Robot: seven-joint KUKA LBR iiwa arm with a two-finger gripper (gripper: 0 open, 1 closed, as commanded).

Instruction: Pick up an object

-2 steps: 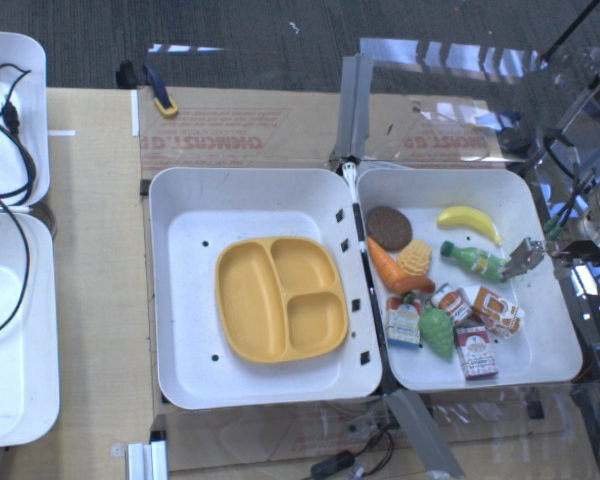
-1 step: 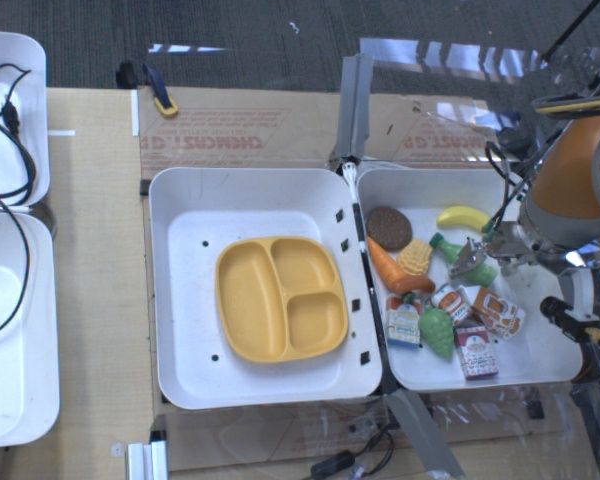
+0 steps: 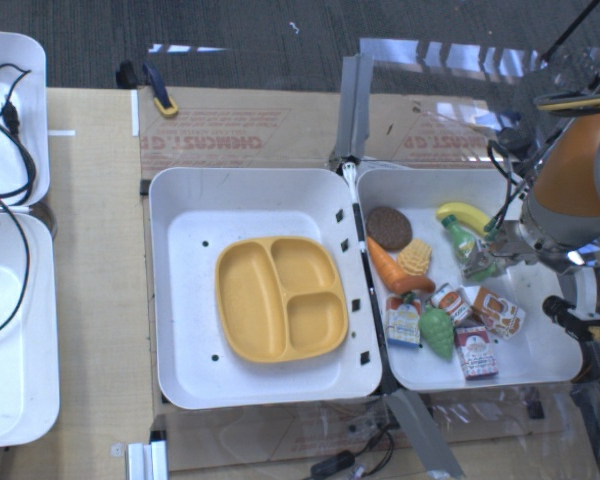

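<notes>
Camera view gives me mirrored red print on the cardboard (image 3: 280,133), roughly "CHEMCAST GP". In the right bin (image 3: 540,368), the carrot (image 3: 392,268) lies with its long axis running from upper left to lower right. I cannot tell the gripper's (image 3: 490,258) state beside the banana (image 3: 465,213).

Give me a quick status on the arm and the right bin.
Gripper low in the right bin, at the green bottle beside the banana. Grasp unconfirmed. Carrot, cookie and cartons crowd close by.
</notes>
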